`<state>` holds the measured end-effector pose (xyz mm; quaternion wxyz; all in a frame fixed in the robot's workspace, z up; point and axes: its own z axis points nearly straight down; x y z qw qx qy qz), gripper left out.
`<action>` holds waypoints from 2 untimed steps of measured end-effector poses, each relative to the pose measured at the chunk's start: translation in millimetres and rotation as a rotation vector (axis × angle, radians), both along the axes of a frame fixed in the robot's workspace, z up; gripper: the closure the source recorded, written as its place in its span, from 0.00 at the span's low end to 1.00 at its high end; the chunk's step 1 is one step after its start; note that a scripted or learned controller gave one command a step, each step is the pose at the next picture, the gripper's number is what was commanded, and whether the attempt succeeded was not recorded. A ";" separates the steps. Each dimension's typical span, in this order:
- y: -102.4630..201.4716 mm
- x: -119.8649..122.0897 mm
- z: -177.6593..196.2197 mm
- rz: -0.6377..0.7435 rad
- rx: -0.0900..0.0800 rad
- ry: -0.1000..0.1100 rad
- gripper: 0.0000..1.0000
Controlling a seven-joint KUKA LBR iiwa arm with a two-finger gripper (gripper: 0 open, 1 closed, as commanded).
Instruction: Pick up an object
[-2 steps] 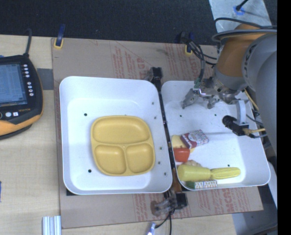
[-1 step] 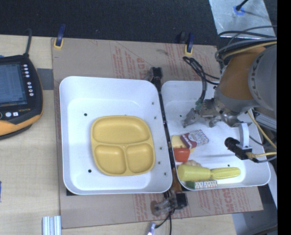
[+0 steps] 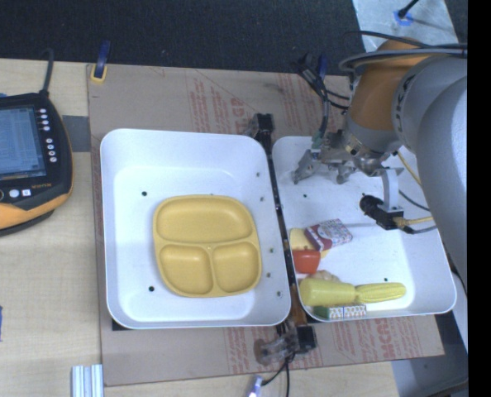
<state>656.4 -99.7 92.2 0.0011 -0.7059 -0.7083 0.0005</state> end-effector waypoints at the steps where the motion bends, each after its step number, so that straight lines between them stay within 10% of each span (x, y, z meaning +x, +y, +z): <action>1: -35.6 -152.1 15.3 0.002 -0.001 0.003 0.00; 2: -36.0 -152.0 25.5 0.008 -0.002 0.004 1.00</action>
